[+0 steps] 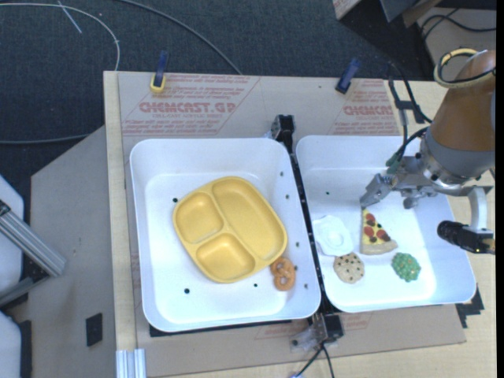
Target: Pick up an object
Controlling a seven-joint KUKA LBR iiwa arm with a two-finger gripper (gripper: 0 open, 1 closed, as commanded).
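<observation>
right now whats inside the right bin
The right bin holds a pizza slice, a cookie, a green broccoli piece and a white fried egg. The gripper and arm cover its upper right part.

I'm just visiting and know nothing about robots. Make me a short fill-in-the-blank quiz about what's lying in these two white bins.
1. The yellow divided tray has ____ compartments.
2. The pretzel lies in the ____ bin, beside the tray.
3. The pizza slice lies in the right bin, between the white fried egg and the ____ broccoli.
4. The gripper hovers above the ____ bin, near the pizza slice.

Missing words: three; left; green; right
</observation>
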